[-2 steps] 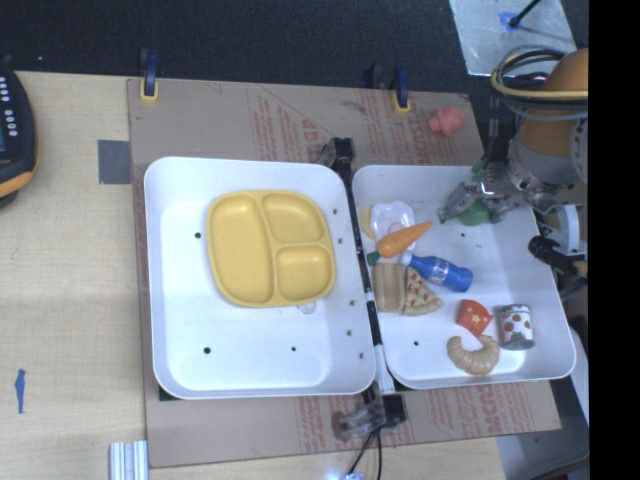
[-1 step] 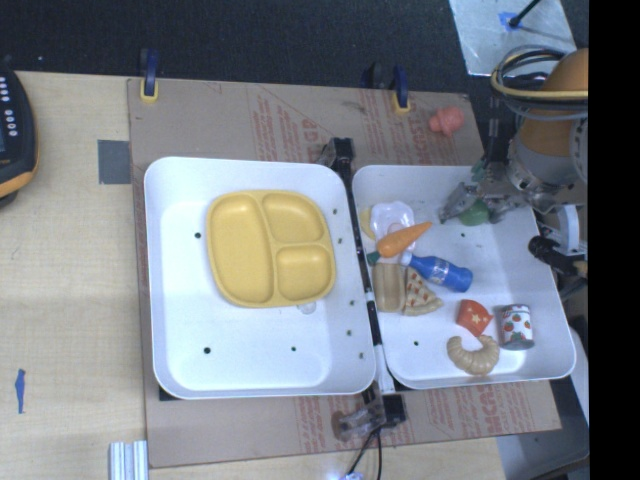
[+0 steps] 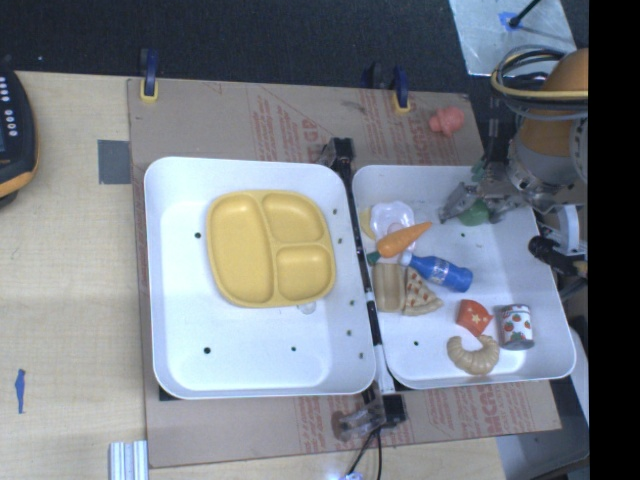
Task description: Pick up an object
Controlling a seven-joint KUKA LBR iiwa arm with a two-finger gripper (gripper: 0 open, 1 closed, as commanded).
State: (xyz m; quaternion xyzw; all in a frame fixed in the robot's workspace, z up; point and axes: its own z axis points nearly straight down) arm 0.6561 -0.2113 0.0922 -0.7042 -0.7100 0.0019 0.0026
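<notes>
The jaws (image 3: 478, 206) hang spread over a small green thing (image 3: 474, 211) at the right bin's (image 3: 548, 298) upper edge, gripping nothing, and could slip off it.

There are two white bins on the bench: the left bin (image 3: 170, 268) and the right bin (image 3: 545, 298). In the left bin lies one yellow plate (image 3: 270, 247), and this plate has three compartments. In the right bin I count about eight small things: one carrot (image 3: 405, 238), one blue bottle (image 3: 440, 271), one pizza slice (image 3: 420, 294), one red piece (image 3: 474, 317), one small can (image 3: 516, 327), one curved tan piece (image 3: 473, 355), one pale clear thing (image 3: 392, 215) and one green thing (image 3: 474, 210) at the far side. Behind the right bin lies one pink thing (image 3: 447, 120). At the far edge of the board are two clamps, one on the left (image 3: 149, 74) and one on the right (image 3: 399, 90).
</notes>
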